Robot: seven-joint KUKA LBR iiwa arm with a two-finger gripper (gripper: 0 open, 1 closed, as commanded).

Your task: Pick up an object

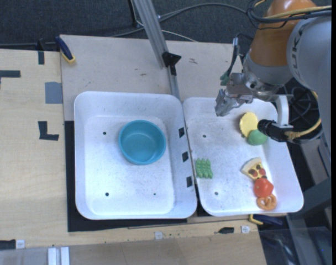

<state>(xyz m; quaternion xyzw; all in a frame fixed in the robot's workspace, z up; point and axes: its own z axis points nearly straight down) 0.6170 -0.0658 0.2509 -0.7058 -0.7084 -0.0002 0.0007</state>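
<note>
White plastic bins sit side by side on a pale wooden bench, and the right bin serves as the landmark. At its upper edge hovers the gripper of a grey arm banded in orange, reaching in from the far side; whether it is apart or together cannot be told from this angle, and nothing is seen held in it. Just beside the gripper, toward the bin's far wall, lie a yellow toy and a green ball, touching each other. Along the same wall, nearer the front, rest a toy pizza slice, a red tomato and a pretzel. A green block lies near the bin's inner wall. A blue bowl stands in the left bin. The toys likely cluster as pick targets; the yellow toy seems nearest. Letters on the arm are too cropped to read.
</note>
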